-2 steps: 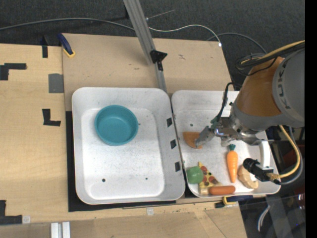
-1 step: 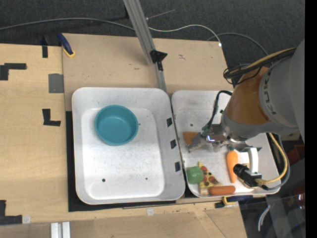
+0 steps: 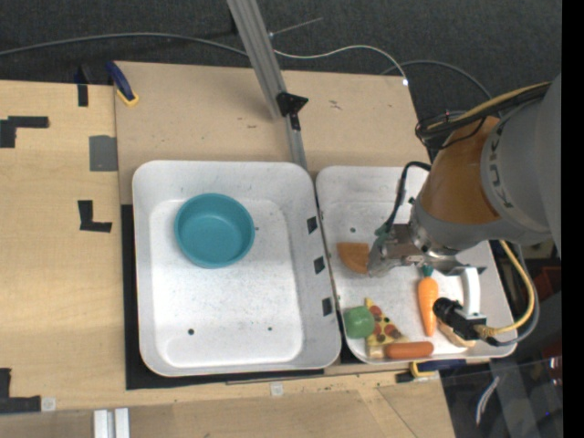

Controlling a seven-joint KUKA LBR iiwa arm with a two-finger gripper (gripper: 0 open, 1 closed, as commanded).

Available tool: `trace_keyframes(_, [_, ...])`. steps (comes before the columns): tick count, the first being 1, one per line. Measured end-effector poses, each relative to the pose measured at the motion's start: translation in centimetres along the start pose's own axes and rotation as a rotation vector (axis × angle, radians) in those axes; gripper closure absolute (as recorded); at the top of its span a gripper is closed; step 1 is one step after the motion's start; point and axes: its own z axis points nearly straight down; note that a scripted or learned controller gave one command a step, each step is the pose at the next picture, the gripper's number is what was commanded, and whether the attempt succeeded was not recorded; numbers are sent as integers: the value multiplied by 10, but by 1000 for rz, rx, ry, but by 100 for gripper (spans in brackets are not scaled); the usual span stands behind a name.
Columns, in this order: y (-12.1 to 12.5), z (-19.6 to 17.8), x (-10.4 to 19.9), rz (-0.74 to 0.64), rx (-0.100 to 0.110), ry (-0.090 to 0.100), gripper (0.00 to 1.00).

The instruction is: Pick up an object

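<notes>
My gripper (image 3: 376, 259) is low in the right bin (image 3: 365, 185), right against a brown bread-like piece (image 3: 352, 256) that lies at its left side. An orange carrot (image 3: 426, 303) lies just right of the gripper. Near the bin's front edge sit a green round fruit (image 3: 359, 321), a pizza slice (image 3: 379, 328) and a red sausage (image 3: 408, 349). In the left bin (image 3: 155, 336) stands a teal bowl (image 3: 214, 230). The arm's wrist covers the fingertips.
A grey pole (image 3: 260, 48) slants over the bench behind the bins. Black clips (image 3: 319, 265) sit along the divider between the bins. The bare bench stretches to the left.
</notes>
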Motion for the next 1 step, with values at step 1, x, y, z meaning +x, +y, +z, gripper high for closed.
trace_keyframes(1, [6, -57, -7, 2, -9, -3, 100])
